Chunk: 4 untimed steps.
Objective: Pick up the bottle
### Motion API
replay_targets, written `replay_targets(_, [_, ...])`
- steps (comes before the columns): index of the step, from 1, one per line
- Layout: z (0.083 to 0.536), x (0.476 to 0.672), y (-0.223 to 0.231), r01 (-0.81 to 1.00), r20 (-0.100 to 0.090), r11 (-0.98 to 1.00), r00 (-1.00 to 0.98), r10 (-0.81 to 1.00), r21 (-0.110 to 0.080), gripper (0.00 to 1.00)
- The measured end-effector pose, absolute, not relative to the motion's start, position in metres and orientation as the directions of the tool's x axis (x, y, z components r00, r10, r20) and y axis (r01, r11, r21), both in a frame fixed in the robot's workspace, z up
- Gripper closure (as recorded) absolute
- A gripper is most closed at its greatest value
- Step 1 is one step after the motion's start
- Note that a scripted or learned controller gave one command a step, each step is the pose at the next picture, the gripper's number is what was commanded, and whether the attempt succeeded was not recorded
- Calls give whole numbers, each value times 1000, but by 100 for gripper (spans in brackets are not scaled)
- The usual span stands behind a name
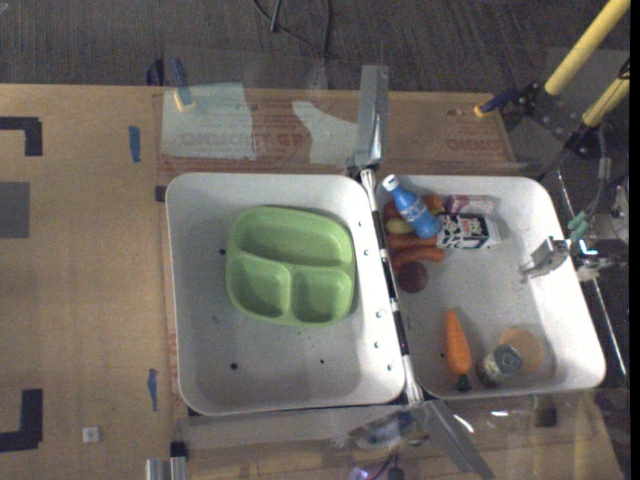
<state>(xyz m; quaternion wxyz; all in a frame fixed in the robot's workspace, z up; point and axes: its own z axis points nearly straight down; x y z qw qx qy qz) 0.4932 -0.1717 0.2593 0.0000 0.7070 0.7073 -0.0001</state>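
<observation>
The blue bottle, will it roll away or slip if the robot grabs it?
The blue bottle lies on its side and looks round, so a nudge could roll it. The milk carton and toy food close beside it may stop it. Its smooth plastic looks slippery, and it is probably light.

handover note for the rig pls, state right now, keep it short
Gripper: at the right rim of the right bin, holding nothing that I can see; whether the jaws are open or shut is unclear.
Bottle: blue with a white cap, lying at the upper left of the right bin, against the divider, next to a small milk carton and some toy food.
Also in that bin: carrot, a can.
Left bin: a green divided plate.
Done: nothing, bottle not picked yet.
Left: reach over to the bottle, grasp, lift.
</observation>
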Motion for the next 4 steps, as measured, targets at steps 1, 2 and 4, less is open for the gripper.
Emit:
replay_targets(1, [110,501,-213,1000,1,14,-14,1000,-1,0])
replay_targets(2, [86,488,-201,994,3,-111,111,994,2,0])
replay_targets(4, [217,480,-139,862,-1,-508,508,862,-1,100])
